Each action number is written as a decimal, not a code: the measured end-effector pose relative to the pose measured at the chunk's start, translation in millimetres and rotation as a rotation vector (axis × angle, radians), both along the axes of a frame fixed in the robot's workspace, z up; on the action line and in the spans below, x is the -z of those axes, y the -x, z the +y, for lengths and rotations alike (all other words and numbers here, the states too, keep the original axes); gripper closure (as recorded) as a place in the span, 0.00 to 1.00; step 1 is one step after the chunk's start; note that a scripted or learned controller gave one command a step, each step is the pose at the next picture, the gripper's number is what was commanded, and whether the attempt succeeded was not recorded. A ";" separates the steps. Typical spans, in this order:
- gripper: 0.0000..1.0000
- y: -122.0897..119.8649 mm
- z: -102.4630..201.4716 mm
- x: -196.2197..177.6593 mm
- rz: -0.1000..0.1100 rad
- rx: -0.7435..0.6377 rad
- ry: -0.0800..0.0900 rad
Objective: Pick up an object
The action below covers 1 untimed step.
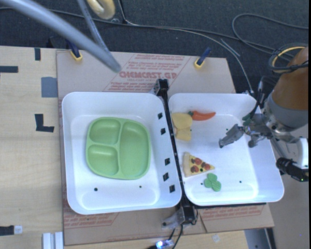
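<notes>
Over the right bin (259, 183), the gripper (233, 137) hovers with fingers spread, empty (approach step, I judge); next it must descend onto the pizza slice (196, 165).

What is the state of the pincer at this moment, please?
Pincer: over the right bin, holding nothing visible; open or closed cannot be told.

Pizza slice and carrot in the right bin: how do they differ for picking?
The pizza slice is a flat, pale wedge with red toppings, low in the right bin; the carrot is a slim orange stick with a green end, near the top. The carrot touches a yellow piece; the pizza slice lies apart. Both lie near the divider.
</notes>
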<state>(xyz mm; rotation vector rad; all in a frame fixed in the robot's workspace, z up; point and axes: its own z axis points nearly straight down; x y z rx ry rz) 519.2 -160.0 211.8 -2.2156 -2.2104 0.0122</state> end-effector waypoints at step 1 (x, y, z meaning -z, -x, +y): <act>0.00 -2.9 0.3 -6.4 -0.012 -0.004 0.002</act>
